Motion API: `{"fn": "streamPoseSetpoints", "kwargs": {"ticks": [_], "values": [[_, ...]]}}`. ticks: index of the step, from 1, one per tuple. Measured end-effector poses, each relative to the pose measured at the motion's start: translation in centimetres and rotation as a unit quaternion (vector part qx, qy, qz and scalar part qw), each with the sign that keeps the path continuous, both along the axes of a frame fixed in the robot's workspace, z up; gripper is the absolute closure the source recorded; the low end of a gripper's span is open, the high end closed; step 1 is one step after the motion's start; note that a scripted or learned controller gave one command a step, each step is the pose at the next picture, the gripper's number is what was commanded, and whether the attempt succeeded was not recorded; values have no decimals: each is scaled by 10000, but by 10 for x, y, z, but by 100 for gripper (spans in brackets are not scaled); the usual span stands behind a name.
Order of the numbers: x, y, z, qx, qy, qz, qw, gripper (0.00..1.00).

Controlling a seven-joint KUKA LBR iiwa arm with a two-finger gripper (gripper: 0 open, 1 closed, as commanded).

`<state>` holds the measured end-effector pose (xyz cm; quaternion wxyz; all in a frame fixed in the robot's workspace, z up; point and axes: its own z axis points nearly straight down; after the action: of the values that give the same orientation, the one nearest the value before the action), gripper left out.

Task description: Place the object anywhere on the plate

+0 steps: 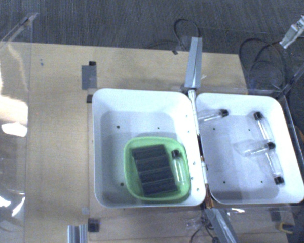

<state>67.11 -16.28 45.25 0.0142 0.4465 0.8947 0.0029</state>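
- On the pale wooden tabletop: two shallow white bins side by side, left bin and right bin, with rims touching along the middle seam.
- In the left bin, toward its near right corner: a green plate, rounded-square, with a raised rim.
- On the plate, across most of its floor: a dark ridged block, turned at a slant.
- Just beside the block, along the plate's right rim: a clear tube, lying flat with its black cap toward the far side. Already on the plate, touching or nearly touching the block.
- In the right bin: four more clear tubes with black caps, all lying flat.
- Near the far left corner of that bin: a short tube, close to the shared wall.
- Toward the far right: a long tube, pointing away from the seam.
- Around mid-bin: a crosswise tube, with a fourth tube meeting it at its capped end and running toward the near right corner.
- Nothing lying over or against the plate's tube apart from the block and the rim.
- Beyond the seam, at the far side: a grey metal bar, with dark cables looping behind it on the grey carpet.
- At far left: a clear plastic sheet with bright glare.
- Beside the left bin's far corner: a small dark bracket on the tabletop.
- Jaws: apart or together, cannot tell.
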Motion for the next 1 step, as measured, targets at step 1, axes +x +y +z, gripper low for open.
{"fn": "streamPoseSetpoints", "kwargs": {"ticks": [1], "values": [[-4,52,-49,34,97,-103,9999,100]]}}
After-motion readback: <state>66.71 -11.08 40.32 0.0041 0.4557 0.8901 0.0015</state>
